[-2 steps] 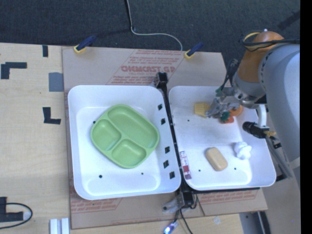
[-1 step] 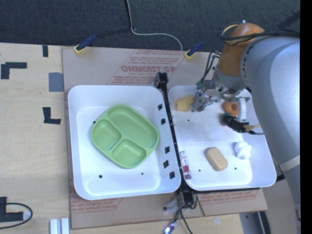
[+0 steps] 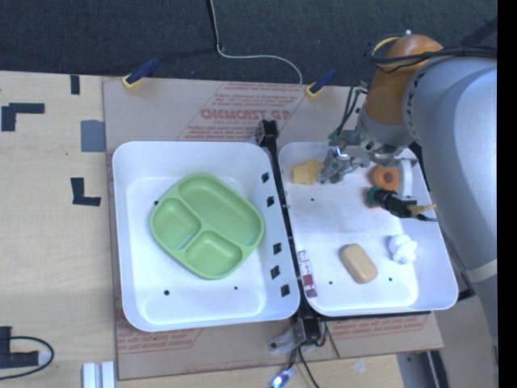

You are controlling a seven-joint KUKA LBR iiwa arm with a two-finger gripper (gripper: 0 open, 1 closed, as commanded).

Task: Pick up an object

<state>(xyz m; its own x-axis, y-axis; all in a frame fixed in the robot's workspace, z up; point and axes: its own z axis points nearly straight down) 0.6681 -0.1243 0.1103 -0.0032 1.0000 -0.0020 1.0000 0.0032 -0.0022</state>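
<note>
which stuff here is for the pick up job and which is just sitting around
For the job: tool above the right bin; yellow piece beside it; tan oval block; white crumpled thing; orange item.

Just lying about: green divided tray in the left bin; cardboard sheet.

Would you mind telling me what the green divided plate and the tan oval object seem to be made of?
The green plate looks like moulded plastic with a matte finish: even colour, rounded compartment ridges, no sharp glare. The tan oval object looks like soft foam or rubber, perhaps toy bread, smooth and dull, though its material stays uncertain.
</note>
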